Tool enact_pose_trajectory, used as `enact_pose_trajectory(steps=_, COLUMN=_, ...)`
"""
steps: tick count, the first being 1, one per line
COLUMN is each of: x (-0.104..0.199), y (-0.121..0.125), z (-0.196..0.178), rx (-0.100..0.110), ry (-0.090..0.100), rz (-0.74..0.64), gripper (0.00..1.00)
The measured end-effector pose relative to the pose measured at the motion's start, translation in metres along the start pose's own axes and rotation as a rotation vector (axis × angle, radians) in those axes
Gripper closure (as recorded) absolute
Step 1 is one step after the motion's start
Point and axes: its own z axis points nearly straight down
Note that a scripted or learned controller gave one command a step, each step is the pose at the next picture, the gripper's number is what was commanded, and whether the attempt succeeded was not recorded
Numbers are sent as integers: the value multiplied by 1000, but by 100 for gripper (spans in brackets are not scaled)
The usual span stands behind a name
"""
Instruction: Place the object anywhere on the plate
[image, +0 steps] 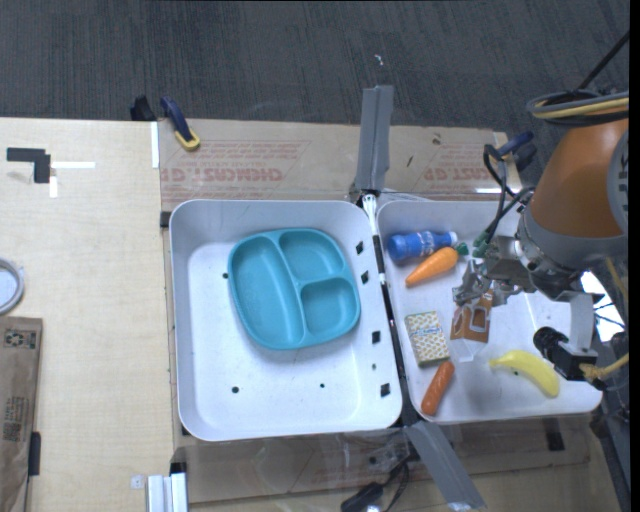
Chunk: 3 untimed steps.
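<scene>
Claw (478, 297) of the grey arm hangs in the right bin (590, 400), clenched on a small brown packet (470, 323) held just under its fingers. Beside it to the left lie an orange carrot (432, 266) and a blue bottle (418, 243). Farther left, in the other bin (200, 400), sits the blue divided plate (293, 287).

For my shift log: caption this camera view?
Gripper over brown packet in right bin; blue plate waits in left bin.

Grey arm (570, 215), orange band, black cables, metal tool (483, 290)
</scene>
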Motion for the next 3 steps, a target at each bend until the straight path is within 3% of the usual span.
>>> enact_pose_trajectory(steps=1, x=68, y=36, z=12, rx=1, ry=-1, rz=139, gripper=100)
enact_pose_trajectory(steps=2, x=157, y=68, z=22, rx=1, ry=-1, rz=156, gripper=100)
enact_pose_trajectory(steps=3, x=156, y=68, z=22, rx=0, ry=-2, rz=157, gripper=0)
